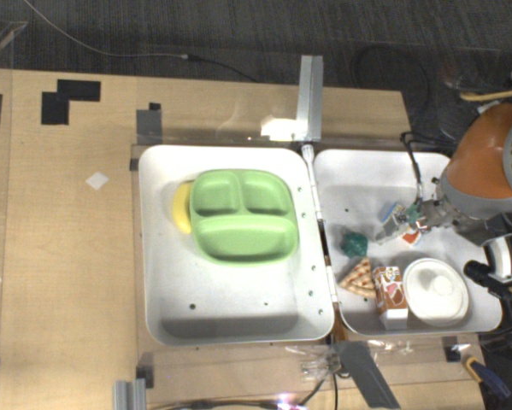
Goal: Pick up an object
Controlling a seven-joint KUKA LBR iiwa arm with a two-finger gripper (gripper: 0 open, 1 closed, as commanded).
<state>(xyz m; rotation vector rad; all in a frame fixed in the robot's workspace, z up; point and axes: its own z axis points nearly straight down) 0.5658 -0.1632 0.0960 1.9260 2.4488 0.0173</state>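
Here the pincer [403,223] hangs low in the right white bin [358,171], whether open or closed I cannot tell, with the small round dark green lump [354,245] just to its left and a bit nearer the camera.

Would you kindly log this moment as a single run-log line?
claw: over right bin, above teal object | holding: not evident | left bin: green divided plate

robotics lab, two white bins [230,314] sitting on a plywood bench [59,254], black markers [67,99] taped on, cables [110,49] trailing over grey carpet [238,15], KUKA arm [486,156] reaching in
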